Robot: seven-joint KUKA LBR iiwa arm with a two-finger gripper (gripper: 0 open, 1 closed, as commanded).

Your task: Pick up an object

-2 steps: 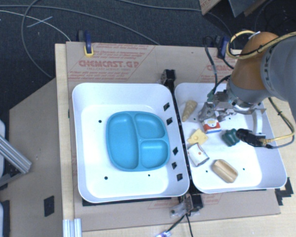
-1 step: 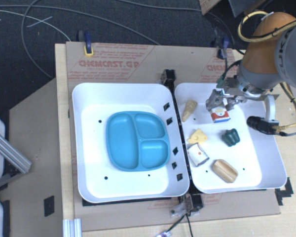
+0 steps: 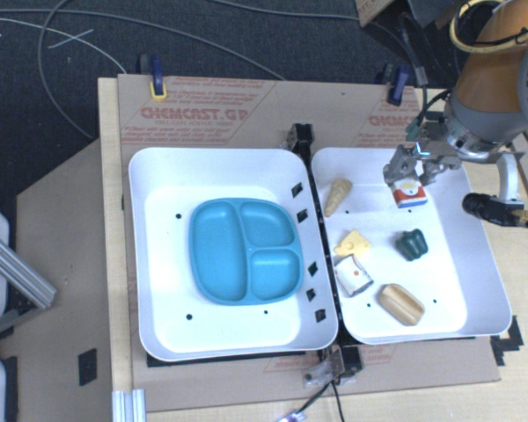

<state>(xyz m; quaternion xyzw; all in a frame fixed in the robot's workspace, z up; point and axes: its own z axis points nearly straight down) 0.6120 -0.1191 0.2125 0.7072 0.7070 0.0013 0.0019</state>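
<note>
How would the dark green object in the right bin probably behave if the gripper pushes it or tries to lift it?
The dark green object looks rounded and lumpy, like a toy pepper, so it may roll or turn when pushed. Its surface seems smooth, so fingers might slip off its curves. It lies apart from its neighbours in the right bin, so a nudge would likely move it alone.

Robot lab: clamped bench [image 3: 246,95], loose cables [image 3: 79,25]

Blue clamps [image 3: 157,76] grip bench [image 3: 246,104]; cables [image 3: 70,25] beyond.
</note>
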